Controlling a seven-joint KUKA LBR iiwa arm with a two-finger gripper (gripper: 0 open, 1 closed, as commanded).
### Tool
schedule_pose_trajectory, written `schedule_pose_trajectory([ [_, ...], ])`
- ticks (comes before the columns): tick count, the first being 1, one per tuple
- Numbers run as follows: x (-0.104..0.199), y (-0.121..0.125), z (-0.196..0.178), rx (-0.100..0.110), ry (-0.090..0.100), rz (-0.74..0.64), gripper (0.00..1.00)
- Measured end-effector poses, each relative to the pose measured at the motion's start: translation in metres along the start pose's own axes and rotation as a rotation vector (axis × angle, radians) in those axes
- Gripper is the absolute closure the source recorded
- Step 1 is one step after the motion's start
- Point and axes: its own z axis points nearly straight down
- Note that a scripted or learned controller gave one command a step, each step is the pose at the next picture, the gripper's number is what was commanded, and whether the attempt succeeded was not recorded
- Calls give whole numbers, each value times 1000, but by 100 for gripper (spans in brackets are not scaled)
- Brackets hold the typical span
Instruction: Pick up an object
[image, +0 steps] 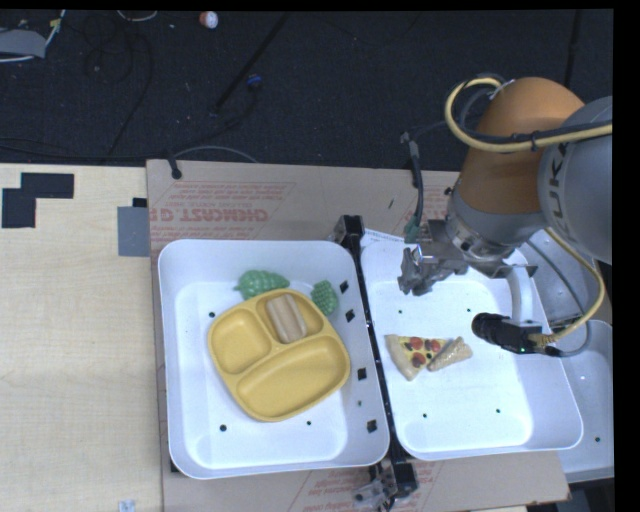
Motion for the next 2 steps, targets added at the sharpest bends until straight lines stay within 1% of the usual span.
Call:
schedule_pose_trajectory([
  [1, 45, -8, 0, 0, 0, -2, 100],
  [2, 103, -26, 2, 1, 0, -3, 100],
])
